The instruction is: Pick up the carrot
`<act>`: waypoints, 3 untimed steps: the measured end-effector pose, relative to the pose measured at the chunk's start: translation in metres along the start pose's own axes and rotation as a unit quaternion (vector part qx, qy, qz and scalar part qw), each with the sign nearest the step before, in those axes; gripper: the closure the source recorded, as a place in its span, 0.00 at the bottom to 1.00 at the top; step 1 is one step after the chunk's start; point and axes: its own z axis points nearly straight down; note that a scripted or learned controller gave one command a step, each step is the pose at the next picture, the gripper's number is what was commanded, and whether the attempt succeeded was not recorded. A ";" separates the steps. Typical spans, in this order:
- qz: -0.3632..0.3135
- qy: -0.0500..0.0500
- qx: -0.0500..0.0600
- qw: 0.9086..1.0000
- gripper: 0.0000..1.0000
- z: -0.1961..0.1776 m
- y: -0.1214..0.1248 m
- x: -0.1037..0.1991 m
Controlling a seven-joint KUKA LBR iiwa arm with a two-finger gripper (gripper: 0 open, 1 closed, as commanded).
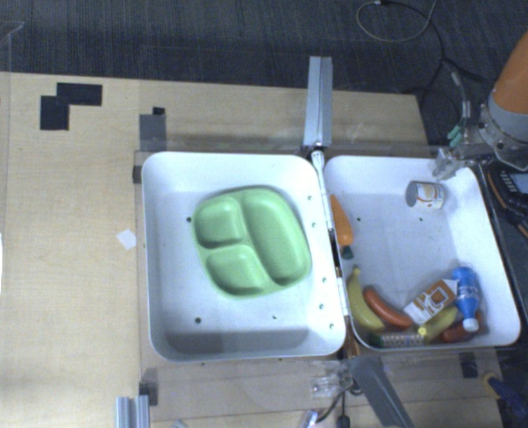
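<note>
The carrot (pixel 341 222) is a slim orange piece lying along the left wall of the right bin (pixel 398 239), pointing up and down the view. My gripper (pixel 449 160) hangs over the bin's far right corner, just above and to the right of a small tin can (pixel 424 194). It is well away from the carrot, roughly a bin's width to its right. The grey arm with its orange band (pixel 523 78) comes in from the upper right.
The left bin (pixel 166 239) holds a green divided plate (pixel 251 241). At the near end of the right bin lie a banana (pixel 362 303), a red sausage (pixel 387 309), a small carton (pixel 432 300) and a blue-capped bottle (pixel 466 294). Cables lie beyond the bench.
</note>
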 end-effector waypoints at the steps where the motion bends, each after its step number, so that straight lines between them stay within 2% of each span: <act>1: -0.096 0.002 0.004 0.995 1.00 -0.158 -0.008 -0.001; 2: -0.003 0.002 0.006 1.000 1.00 -0.079 0.002 -0.002; 3: 0.013 0.002 0.006 1.000 1.00 -0.041 0.002 -0.001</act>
